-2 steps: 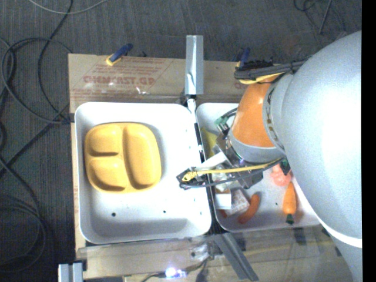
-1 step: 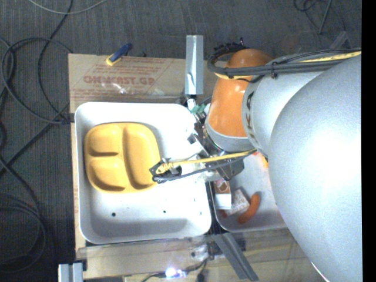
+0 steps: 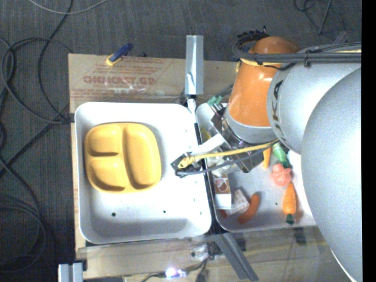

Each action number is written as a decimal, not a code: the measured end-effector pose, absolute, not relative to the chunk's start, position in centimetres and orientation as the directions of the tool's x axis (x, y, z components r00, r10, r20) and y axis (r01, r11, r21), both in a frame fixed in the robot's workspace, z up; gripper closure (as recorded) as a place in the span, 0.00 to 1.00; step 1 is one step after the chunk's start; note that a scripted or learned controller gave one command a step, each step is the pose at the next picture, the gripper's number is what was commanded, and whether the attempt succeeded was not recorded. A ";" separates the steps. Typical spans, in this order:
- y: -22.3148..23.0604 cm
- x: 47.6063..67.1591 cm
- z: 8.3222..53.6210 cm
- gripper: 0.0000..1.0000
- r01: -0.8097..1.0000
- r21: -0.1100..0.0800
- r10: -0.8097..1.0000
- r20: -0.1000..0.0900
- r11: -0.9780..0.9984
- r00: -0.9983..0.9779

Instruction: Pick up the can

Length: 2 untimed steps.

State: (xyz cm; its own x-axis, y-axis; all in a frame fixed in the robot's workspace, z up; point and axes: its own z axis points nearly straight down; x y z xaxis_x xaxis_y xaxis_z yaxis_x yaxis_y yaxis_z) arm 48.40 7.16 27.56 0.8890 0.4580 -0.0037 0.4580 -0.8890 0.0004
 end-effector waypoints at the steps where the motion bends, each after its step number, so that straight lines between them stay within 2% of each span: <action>1: 8.4 48.3 25.8 1.00 0.785 -0.005 0.785 -0.006 -0.620 0.620; 2: 11.4 48.2 23.6 1.00 0.707 -0.004 0.707 -0.007 -0.707 0.707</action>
